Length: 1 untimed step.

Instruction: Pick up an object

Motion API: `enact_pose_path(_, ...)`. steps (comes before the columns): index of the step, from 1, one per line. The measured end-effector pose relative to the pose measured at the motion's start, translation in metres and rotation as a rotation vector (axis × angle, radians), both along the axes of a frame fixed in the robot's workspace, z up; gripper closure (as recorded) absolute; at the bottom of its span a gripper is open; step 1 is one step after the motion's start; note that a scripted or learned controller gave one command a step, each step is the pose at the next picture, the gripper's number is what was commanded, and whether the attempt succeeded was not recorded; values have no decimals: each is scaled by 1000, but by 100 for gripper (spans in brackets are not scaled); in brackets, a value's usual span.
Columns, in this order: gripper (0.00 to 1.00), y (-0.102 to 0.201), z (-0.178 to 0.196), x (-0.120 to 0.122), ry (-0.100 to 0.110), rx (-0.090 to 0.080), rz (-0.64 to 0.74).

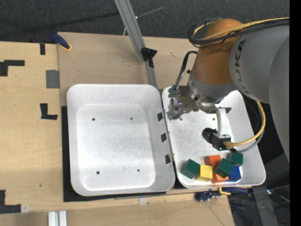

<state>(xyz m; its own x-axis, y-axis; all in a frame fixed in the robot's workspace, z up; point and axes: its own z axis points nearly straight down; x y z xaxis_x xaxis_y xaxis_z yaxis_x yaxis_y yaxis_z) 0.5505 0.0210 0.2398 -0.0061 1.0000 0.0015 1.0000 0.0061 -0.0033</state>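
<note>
Near edge of the right bin [254, 180]: a cluster of small blocks packed against its front wall, touching one another. Left to right: a dark green block [191, 168] turned at an angle so a corner points toward the front wall, a yellow block [205, 172] just beside it, an orange block [214, 160] behind the yellow one, a second green block [226, 167] lying on top of the orange and blue pieces, a blue block [234, 174] at the right end, and a smaller green block [236, 158] behind that. All look roughly cube-like, no clear long axis on any of them; the cluster as a whole runs left-right along the front wall. Just behind the blocks, a black cylindrical fitting [210, 136] on a white bracket hangs off the arm, with a yellow cable looping round the right side. Farther back, gripper [175, 108] sits over the right bin's back-left corner, near the seam between bins, well apart from the blocks. Nothing visible between its fingers; cannot tell if they are apart or together, too small and dark. Left bin [75, 126] beside it, white with speckling. Grey arm [263, 60] with orange band [218, 55] enters from the right. Far back: a slanted metal pole [134, 27] on the wooden bench [28, 140].
</note>
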Motion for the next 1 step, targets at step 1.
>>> enact_pose_path(1, 100, 49, -13, -15, 1, -1, -1)
